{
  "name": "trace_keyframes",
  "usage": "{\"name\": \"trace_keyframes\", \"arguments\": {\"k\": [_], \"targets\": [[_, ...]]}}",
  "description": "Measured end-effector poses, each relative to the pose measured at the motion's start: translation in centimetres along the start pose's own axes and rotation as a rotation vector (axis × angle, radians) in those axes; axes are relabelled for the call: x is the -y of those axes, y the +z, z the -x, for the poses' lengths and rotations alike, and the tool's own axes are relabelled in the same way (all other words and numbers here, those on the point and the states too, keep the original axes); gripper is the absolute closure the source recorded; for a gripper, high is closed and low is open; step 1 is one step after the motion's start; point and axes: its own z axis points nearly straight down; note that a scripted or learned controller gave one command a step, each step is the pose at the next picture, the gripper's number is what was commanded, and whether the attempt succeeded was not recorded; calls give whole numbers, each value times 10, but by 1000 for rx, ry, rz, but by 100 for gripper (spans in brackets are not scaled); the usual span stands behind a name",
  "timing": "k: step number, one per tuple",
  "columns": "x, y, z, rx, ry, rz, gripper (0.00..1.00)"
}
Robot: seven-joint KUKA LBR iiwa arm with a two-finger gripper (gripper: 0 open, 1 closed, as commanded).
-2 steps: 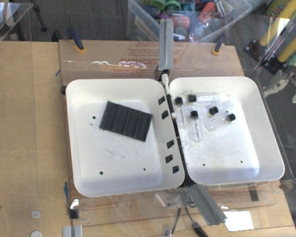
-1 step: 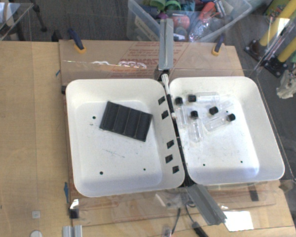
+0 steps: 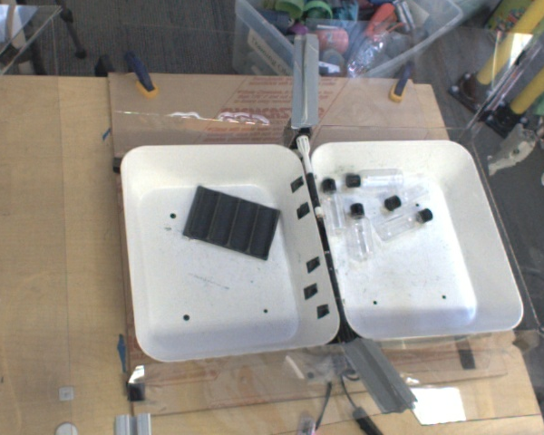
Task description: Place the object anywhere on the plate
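Across the right bin (image 3: 490,243) a cluster of clear black-capped vials (image 3: 374,208) lies loose while the dark ribbed plate (image 3: 231,222) sits flat in the left bin (image 3: 145,270), so the pick seems not yet begun; the hand's state cannot be told.

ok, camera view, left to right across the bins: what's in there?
Left bin → black ridged plate → divider between the bins → cluster of clear black-capped vials → right bin.
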Motion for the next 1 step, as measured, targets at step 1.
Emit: {"name": "trace_keyframes", "arguments": {"k": [1], "targets": [[-1,-11,1,1,1,3,100]]}}
